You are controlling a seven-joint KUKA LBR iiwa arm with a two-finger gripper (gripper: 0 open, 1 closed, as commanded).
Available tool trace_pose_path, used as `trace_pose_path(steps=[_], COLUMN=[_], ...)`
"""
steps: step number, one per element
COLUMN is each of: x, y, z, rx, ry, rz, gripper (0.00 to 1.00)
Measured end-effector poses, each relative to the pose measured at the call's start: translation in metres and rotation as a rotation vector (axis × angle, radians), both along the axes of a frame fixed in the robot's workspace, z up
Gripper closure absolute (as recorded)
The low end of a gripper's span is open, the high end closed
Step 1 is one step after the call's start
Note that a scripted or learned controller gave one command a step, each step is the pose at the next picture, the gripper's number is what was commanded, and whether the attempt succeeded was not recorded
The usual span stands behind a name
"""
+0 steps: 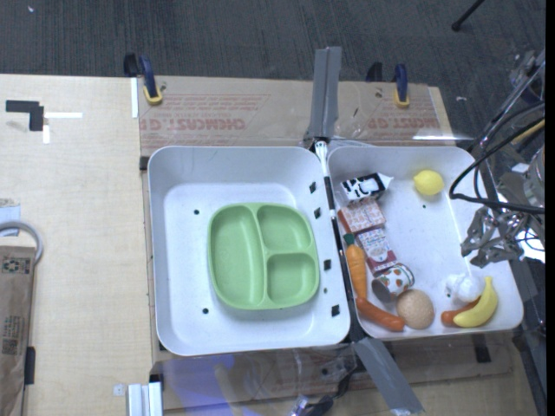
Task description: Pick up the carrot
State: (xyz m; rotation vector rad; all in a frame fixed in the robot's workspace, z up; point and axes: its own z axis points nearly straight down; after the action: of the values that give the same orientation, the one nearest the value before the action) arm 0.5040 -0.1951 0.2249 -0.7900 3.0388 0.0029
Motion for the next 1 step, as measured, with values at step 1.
trace_pose_path(steps=[1], x=[-0.0058], y=[-0.0259], z=[0.0138], rx=[0.000], ry=[-0.003], rz=[0.446], gripper=[1.00])
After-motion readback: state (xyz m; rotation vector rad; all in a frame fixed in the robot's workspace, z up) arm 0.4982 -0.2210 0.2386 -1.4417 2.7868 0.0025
